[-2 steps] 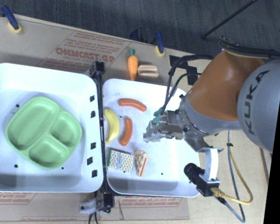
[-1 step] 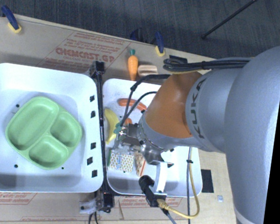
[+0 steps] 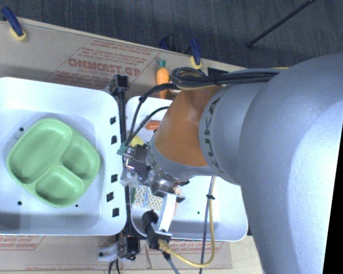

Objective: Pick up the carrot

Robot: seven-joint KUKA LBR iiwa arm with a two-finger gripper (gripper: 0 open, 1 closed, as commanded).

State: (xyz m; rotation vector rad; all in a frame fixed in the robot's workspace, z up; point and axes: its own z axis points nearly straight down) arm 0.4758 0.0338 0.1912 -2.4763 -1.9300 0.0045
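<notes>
A small orange piece with a green top (image 3: 162, 73), carrot-like, lies on the cardboard just behind the gap between the two bins. Another orange sliver (image 3: 152, 125) peeks out in the right bin (image 3: 229, 223), at the edge of the arm's orange band; I cannot tell what it is. The arm covers most of the right bin. My gripper (image 3: 147, 187) hangs low over that bin's left side, near the divider, mostly hidden by the wrist and cables. A pale patterned item (image 3: 143, 196) lies right beneath it.
A green three-compartment plate (image 3: 54, 161) sits in the left bin (image 3: 12, 98). Black cables and a yellow cable (image 3: 207, 246) trail from the wrist over the right bin's front. Blue clamps (image 3: 13, 22) hold the cardboard at the back.
</notes>
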